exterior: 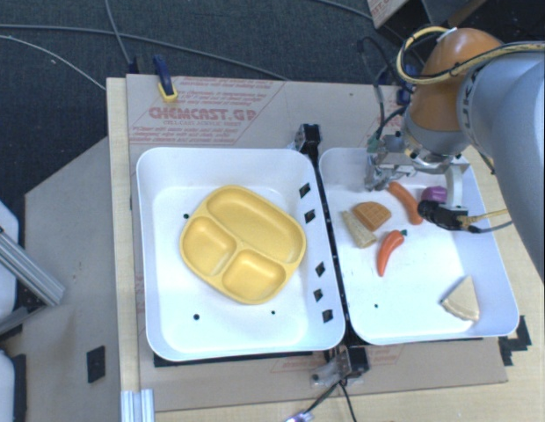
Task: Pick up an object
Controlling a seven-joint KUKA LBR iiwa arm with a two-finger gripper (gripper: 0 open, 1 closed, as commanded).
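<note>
Jaws' state unclear, hovering at right bin's (483,319) far edge, carrot (404,201) just beside them

We list one arm (510,104): smooth grey casing, a rounded orange band (448,73) above the wrist, yellow and dark cables looped beside it, and a metallic grey gripper (382,176) mount below.

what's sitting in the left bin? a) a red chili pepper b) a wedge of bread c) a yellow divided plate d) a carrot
c: the yellow divided plate lies alone in the left bin, while the chili pepper, the carrot and the bread wedge all lie in the right bin.
</note>
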